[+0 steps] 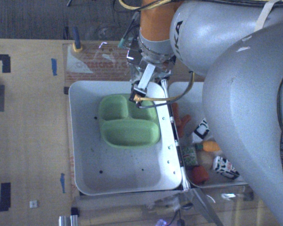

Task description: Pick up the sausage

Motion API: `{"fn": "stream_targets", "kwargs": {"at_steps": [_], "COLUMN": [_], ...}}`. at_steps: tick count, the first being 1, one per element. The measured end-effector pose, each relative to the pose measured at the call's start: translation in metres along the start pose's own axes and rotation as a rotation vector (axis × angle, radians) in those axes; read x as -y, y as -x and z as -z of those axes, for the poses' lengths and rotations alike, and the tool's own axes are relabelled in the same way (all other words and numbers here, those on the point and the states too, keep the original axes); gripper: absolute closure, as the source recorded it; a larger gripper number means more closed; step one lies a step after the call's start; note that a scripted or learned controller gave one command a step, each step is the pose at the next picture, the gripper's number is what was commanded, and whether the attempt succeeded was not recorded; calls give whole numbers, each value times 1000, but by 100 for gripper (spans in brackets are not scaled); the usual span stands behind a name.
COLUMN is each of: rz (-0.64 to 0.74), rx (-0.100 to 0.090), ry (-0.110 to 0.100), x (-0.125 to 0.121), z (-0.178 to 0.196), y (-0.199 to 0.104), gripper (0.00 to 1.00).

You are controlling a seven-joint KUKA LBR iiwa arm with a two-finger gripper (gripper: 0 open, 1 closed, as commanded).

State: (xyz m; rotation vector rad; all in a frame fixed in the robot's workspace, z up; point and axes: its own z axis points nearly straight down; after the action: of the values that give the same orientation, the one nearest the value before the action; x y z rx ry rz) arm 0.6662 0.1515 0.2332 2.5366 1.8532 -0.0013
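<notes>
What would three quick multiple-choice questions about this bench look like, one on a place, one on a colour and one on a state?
1. Where does the green divided tray lie?
A. In the left white bin
B. In the right white bin
C. On the wooden bench

2. What colour is the band above the arm's wrist?
A. Blue
B. Orange
C. Green

3. Where is the tool now?
A. Over the tray's upper edge
B. Down among the toys in the right bin
C. Over the wooden bench at far left

Answers: 1 A, the left white bin surrounds the tray. 2 B, the band is orange. 3 A, its tip hangs above the tray's rim.
</notes>
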Motion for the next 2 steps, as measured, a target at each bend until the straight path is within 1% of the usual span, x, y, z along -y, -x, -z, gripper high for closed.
{"fn": "stream_targets", "kwargs": {"at_steps": [1,2], "rz": [-236,-447], "rx": [-1,-3], "ry": [1,0], "x": [23,22], "z": [18,44], "y": [-71,-70], "gripper": [100,100]}}
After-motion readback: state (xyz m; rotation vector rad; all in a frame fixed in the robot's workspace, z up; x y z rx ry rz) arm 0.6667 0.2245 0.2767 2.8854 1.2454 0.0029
